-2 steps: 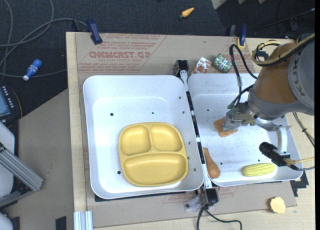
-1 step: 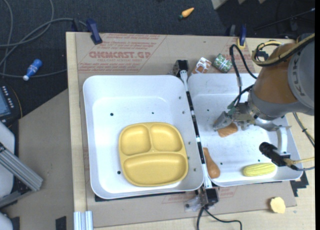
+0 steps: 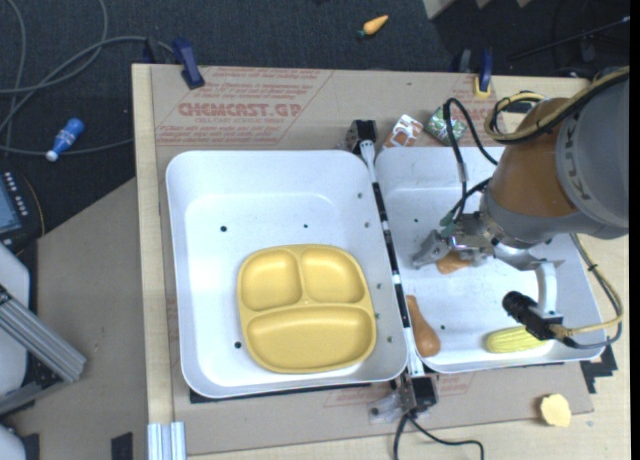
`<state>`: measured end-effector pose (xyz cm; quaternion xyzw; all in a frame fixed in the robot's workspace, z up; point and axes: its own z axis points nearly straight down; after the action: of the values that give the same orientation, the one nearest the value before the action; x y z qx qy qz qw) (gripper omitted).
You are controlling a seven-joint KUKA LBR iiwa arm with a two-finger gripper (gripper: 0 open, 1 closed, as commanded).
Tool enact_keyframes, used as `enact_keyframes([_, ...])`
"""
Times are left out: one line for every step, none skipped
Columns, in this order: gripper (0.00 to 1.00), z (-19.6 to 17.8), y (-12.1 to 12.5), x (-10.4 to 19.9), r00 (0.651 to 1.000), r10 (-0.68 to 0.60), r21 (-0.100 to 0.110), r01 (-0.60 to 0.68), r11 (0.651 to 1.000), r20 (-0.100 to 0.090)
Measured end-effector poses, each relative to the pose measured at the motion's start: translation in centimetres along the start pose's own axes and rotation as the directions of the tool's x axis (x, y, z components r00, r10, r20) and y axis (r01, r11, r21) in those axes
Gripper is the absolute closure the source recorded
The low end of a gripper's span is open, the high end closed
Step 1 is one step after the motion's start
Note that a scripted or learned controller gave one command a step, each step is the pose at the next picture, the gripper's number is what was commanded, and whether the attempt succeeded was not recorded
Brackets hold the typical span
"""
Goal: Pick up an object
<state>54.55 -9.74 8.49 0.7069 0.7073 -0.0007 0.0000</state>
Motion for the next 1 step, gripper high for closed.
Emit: enact_keyframes([1.00,-1.18,0.15,-0.09,1.000,0.002,-0.006,-0.002,1.000,0.002])
